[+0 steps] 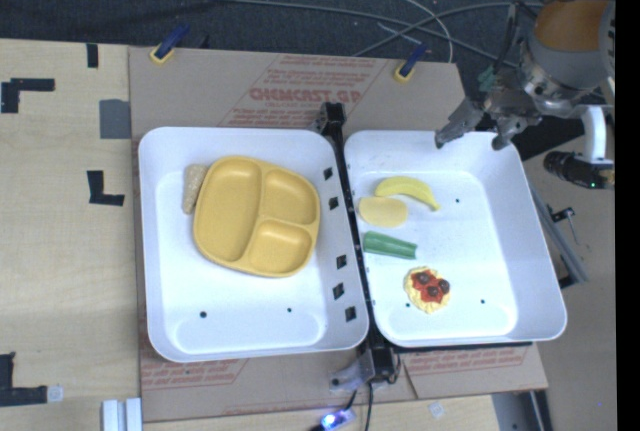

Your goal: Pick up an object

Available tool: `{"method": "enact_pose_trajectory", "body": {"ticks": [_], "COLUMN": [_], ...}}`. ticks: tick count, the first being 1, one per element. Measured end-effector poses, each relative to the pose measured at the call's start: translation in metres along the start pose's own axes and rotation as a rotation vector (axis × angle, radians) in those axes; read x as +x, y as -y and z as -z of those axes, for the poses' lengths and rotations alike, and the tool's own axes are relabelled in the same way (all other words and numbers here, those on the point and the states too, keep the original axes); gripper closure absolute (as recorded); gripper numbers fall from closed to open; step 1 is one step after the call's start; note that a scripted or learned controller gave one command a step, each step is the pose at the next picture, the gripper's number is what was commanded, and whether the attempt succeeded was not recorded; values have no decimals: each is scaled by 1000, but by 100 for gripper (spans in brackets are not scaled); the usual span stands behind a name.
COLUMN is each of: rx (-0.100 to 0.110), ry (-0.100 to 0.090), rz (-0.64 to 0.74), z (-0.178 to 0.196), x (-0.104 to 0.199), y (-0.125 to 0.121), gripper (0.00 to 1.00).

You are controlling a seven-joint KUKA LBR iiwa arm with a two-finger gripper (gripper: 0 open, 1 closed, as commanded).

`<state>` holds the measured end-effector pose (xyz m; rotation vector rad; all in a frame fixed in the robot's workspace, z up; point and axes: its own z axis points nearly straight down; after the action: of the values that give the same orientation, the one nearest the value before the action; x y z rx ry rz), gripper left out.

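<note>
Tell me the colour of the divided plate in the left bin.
Yellow plate, clearest in the camera view.

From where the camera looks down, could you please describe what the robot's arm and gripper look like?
The arm is grey and rounded, with a broad orange band above the wrist and a thin yellowish cable looping beside it. It narrows into a grey metal wrist block. The gripper ends in two dark, slim fingers that splay apart, with a small teal fitting at its base.

The arm (570,29) is grey with an orange band, ending in a gripper (472,135) with two dark fingers.
</note>
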<state>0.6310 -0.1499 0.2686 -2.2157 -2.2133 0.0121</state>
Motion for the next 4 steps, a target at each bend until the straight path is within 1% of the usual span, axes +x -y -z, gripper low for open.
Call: {"method": "enact_pose_trajectory", "body": {"ticks": [1,2,3,4], "rx": [-11,-6,-6,-4], "ry": [2,2,2,2], "rz": [3,1,3,3], "z": [6,-42,-89,-146], "x": [0,-8,-3,7], "y": [-2,2,-4,2], "gripper": [0,0,0,0]}}
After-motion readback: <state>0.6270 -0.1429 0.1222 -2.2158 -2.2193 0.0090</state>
